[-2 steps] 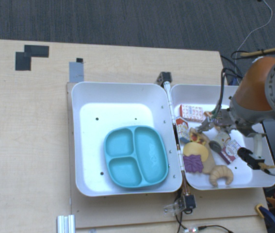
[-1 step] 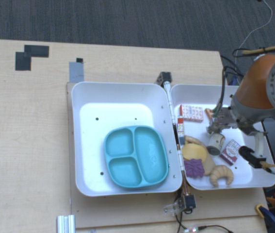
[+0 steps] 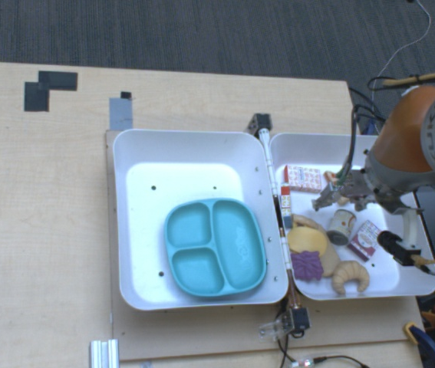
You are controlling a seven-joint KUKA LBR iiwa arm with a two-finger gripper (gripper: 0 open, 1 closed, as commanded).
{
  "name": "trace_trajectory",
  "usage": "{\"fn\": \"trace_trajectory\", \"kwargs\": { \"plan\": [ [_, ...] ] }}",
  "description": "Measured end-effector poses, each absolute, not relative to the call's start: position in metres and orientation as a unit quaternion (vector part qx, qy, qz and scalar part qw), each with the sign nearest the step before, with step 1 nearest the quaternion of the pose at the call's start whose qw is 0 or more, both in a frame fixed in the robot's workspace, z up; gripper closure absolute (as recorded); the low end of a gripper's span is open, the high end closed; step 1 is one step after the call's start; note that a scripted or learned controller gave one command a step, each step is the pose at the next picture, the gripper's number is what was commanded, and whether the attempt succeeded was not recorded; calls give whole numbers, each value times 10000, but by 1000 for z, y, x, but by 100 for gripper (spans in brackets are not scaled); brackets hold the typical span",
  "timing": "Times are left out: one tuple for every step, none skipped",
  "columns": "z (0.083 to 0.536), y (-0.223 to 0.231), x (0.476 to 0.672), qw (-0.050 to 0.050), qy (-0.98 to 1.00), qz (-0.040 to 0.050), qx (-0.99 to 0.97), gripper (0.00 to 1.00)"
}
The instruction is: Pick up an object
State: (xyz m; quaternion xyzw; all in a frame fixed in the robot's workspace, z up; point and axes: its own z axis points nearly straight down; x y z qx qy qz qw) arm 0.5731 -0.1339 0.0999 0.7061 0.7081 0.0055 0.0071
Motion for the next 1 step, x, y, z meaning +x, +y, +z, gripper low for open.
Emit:
{"fn": "trace_trajectory", "kwargs": {
  "plan": [
    [87, -115, 490, 48, 7076, 32, 7066, 0]
  ]
}}
